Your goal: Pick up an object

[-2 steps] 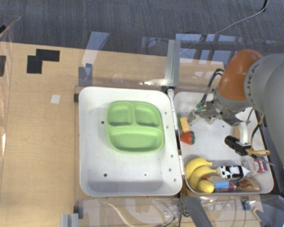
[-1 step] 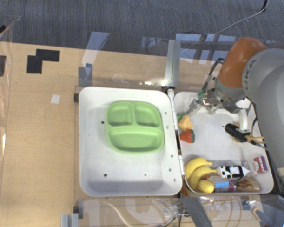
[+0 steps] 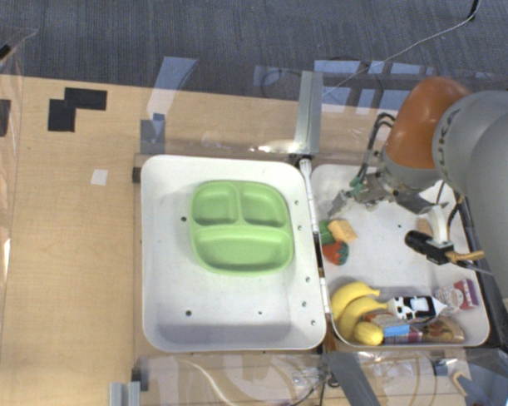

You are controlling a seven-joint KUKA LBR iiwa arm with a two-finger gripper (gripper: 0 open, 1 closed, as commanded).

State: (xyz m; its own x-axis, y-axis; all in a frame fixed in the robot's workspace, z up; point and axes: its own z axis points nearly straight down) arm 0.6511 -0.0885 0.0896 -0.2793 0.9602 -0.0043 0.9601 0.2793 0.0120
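Observation:
My gripper (image 3: 347, 199) hangs low over the far left part of the right bin (image 3: 385, 261), below the orange band of the wrist. Just in front of it lies an orange-yellow block (image 3: 343, 232), with a small red and green fruit (image 3: 335, 252) beside that. Yellow bananas (image 3: 356, 306) lie at the bin's near left. A black and white cow toy (image 3: 414, 308) rests next to them, above some blue and brown items at the near wall. Nothing shows between the fingers.
The left bin (image 3: 165, 261) holds a green divided plate (image 3: 239, 225). A pink packet (image 3: 460, 293) lies at the right bin's near right corner. A metal divider (image 3: 313, 233) runs between the bins. The bulky grey arm covers the right bin's far right.

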